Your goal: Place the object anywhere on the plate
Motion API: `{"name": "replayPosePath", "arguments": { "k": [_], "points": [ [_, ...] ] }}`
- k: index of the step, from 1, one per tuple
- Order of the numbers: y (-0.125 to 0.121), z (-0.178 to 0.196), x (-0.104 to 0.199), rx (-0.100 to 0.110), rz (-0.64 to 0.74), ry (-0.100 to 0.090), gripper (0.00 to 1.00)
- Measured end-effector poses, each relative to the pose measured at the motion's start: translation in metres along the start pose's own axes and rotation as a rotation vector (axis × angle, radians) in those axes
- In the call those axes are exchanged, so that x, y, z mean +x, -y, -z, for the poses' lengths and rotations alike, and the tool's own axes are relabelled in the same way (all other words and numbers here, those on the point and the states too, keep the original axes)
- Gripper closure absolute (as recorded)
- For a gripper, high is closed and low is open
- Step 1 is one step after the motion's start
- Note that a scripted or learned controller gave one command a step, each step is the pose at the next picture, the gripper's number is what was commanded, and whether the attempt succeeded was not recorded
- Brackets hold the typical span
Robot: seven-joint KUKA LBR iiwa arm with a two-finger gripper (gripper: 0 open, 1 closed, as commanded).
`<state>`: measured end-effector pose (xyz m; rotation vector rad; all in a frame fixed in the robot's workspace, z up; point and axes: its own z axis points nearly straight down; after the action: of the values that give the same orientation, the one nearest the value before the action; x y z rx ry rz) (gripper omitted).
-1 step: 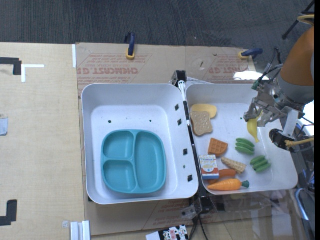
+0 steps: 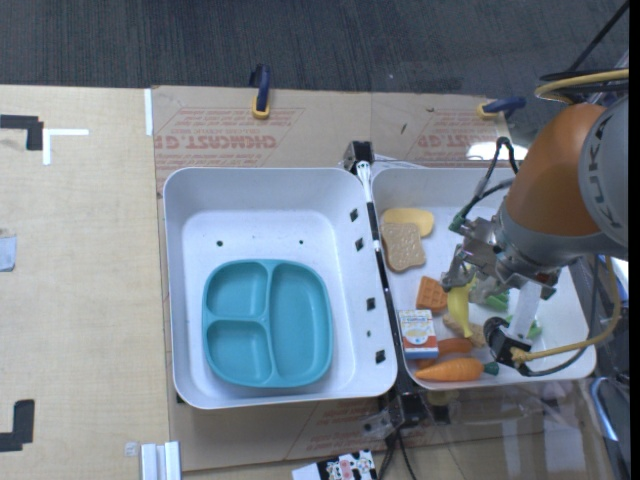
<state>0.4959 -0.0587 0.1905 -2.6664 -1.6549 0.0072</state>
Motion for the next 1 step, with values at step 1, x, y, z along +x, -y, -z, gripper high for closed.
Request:
{"name": "replayPosePath", "arguments": {
  "k": [1],
  "points": [
    [0.0378, 0.0511, 0.0454, -0.004, -0.242, 0.0, 1.0]
  ]
}}
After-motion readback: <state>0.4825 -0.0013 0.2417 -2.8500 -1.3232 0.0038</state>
